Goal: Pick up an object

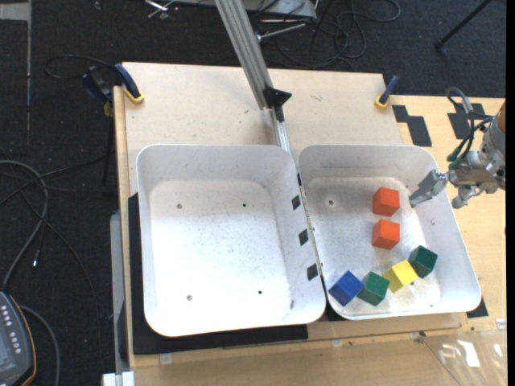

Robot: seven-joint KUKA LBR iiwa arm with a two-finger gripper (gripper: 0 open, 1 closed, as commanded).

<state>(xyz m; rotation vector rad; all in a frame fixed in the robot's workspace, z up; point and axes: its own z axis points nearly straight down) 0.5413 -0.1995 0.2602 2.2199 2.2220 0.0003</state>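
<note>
The right bin (pixel 354 163) holds several small cubes. Two orange cubes sit near its middle, one (pixel 386 201) above the other (pixel 387 233). Along the front lie a blue cube (pixel 347 287), a green cube (pixel 374 287), a yellow cube (pixel 401 275) and a dark green cube (pixel 423 260). My gripper (pixel 443 191) hangs over the bin's right rim, to the right of the upper orange cube and apart from it. Its fingers are spread, one finger (pixel 426 187) reaching into the bin, with nothing between them.
The left bin (pixel 213 240) lies beside the right one, sharing a middle wall. A slanted metal pole (pixel 245 43) rises from between the bins at the back. Clamps (pixel 127 83) sit at the board's back corners.
</note>
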